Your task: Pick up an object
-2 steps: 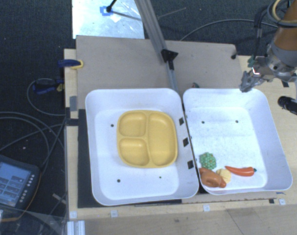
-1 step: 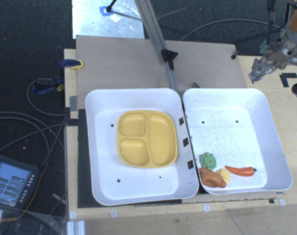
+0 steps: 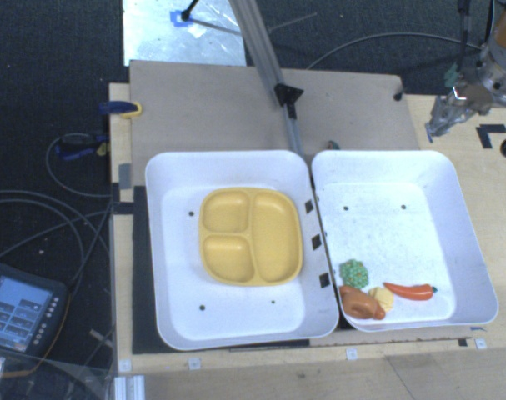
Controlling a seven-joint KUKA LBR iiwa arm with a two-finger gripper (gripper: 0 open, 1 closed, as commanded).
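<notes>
Gripper is seen beyond the right bin's far corner; finger state cannot be told. Carrot, broccoli are grouped at its near edge.

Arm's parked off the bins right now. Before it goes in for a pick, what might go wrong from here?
1. The broccoli, brown piece, yellow piece and red pepper cluster at the right bin's near edge; the gripper may catch two or push them apart.
2. They lie close to the bin wall, so it may strike the rim.
3. The yellow plate is flat and wide, likely hard to grasp.
</notes>
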